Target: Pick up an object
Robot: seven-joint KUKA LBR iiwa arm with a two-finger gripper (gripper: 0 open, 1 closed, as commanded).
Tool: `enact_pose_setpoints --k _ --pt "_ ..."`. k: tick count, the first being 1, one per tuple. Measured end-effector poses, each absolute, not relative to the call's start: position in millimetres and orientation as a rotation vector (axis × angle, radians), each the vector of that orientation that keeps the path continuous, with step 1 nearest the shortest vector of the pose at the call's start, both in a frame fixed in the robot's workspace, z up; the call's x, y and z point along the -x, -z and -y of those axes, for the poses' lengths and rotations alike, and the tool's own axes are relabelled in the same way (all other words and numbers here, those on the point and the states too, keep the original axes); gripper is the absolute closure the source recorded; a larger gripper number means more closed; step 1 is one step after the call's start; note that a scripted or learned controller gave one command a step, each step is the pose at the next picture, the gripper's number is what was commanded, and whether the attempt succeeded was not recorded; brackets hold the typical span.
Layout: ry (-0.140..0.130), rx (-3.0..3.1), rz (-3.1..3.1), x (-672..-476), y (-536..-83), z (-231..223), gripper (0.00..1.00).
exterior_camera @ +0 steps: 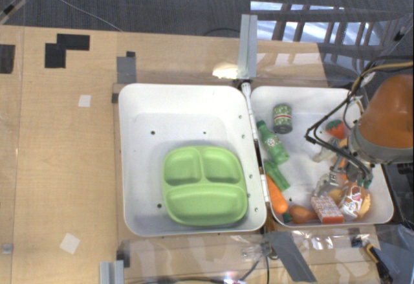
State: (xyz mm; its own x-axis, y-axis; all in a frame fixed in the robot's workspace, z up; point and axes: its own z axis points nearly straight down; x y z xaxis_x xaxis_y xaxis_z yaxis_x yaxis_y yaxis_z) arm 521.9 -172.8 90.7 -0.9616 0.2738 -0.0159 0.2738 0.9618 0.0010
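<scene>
The right bin holds several small items. A dark green can stands near the back, and a green bottle lies along the left wall. An orange carrot and a brown rounded piece lie at the front. A red and white box and a round orange-brown packet sit at the front right. My gripper hangs low over the front right of this bin, just above the box and the packet. The orange wrist band hides part of the bin behind it.
The left bin bears a green divided plate in its front half. A small orange and red item lies by the cables near the arm. A metal post stands behind the wall between the bins.
</scene>
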Motion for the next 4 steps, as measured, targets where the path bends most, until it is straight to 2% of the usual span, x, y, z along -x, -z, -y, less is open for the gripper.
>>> enact_pose_setpoints --k 1,2,3,4 --pt "0.002 -0.266 -3.106 -498.2 -92 98 0.0" --pt "0.003 -0.258 -3.088 -503.9 -106 98 1.0" --pt "0.006 0.034 -3.12 -541.4 -271 113 1.0" --pt "0.005 0.364 -3.105 -599.4 -312 138 1.0"
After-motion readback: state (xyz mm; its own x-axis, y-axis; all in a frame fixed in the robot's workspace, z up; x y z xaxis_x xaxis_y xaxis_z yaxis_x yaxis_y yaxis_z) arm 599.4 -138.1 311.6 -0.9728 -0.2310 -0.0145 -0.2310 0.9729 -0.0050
